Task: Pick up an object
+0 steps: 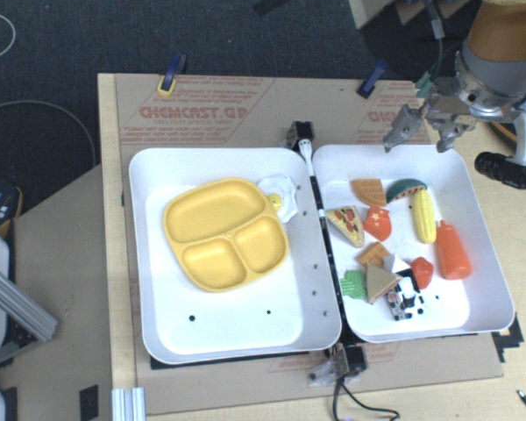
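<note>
Two white bins sit side by side on the table (114, 235). The left bin (158, 323) holds one yellow tray (225, 233) with three compartments, and one fried egg (279, 195) touching the tray's upper right corner.

The right bin (482, 279) holds a cluster of toy foods. In its upper part lie one bread piece (366, 190) and one watermelon slice (406, 188), with one corn cob (424, 215) just below the slice. One pizza slice (346, 224) lies at the left next to one tomato (378, 224). One orange bottle (452, 251) lies at the right. Lower down, packed together, are one brown cracker (373, 255), one green piece (354, 283), one tan wedge (380, 281), one red piece (422, 272) and one black-and-white item (407, 301).

The tool (420, 136) hangs at the upper right of the frame, over the far rim of the right bin, its two fingers spread apart with nothing between them. It is above and apart from all the foods.
</note>
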{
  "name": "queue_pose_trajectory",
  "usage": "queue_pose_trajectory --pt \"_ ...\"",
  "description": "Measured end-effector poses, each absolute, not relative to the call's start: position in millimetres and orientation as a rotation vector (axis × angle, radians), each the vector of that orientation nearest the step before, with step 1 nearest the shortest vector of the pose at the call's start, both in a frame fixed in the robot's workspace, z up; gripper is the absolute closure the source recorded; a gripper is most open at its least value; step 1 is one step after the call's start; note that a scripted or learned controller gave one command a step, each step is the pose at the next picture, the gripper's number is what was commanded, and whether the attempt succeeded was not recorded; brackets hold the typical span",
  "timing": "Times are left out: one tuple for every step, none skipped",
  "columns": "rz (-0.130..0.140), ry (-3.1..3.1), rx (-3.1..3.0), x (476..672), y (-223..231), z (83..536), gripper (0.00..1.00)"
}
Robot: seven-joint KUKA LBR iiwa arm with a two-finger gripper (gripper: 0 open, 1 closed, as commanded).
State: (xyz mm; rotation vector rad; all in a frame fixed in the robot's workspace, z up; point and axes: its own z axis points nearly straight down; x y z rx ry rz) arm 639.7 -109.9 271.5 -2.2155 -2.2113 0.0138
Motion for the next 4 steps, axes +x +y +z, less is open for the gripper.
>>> queue_pose_trajectory --pt "0.000 -2.221 -2.221 641.6 -109.7 279.6 0.00" --pt "0.007 -2.217 -2.218 642.2 -111.3 215.8 0.00" --pt "0.006 -2.218 -2.218 648.7 -111.2 169.6 0.00" --pt "0.006 -2.217 -2.218 652.4 -115.5 124.0 0.00"
